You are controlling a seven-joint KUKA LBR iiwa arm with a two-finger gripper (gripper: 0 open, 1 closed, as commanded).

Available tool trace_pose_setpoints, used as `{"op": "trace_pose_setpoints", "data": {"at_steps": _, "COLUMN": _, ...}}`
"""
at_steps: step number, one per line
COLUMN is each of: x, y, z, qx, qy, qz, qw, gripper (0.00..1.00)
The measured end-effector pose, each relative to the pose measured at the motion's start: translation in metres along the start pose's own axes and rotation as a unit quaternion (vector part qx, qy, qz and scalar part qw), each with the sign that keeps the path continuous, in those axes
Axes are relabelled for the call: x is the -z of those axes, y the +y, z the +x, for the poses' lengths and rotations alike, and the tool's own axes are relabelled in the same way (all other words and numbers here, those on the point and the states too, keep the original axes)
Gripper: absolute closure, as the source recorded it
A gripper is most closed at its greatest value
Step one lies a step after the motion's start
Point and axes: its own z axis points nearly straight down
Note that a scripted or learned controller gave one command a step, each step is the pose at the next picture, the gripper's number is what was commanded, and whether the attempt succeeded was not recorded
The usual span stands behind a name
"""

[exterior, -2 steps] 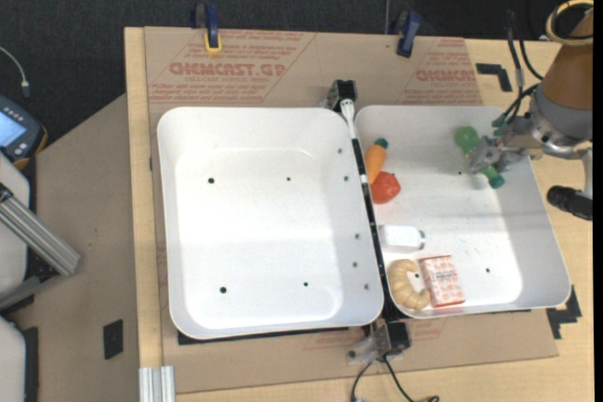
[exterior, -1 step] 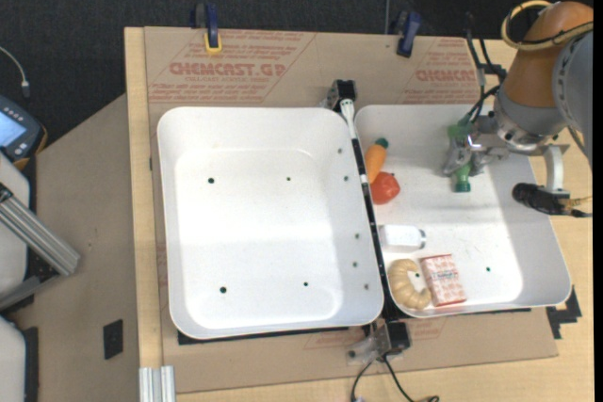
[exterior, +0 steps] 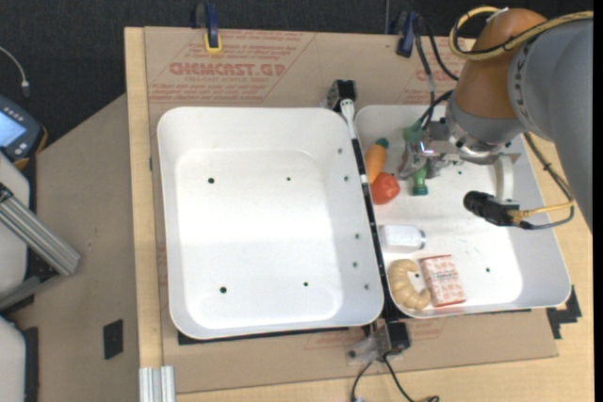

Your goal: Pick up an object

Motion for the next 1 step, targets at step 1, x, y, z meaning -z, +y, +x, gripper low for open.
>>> {"op": "trace_pose_setpoints", "data": {"at_steps": 1, "x": 0.1045, "y": -0.0255, "z": 0.0645, "qx": 0.001, "qy": 0.0, "qz": -0.005, "qw": 1.0, "gripper": 1.0}}
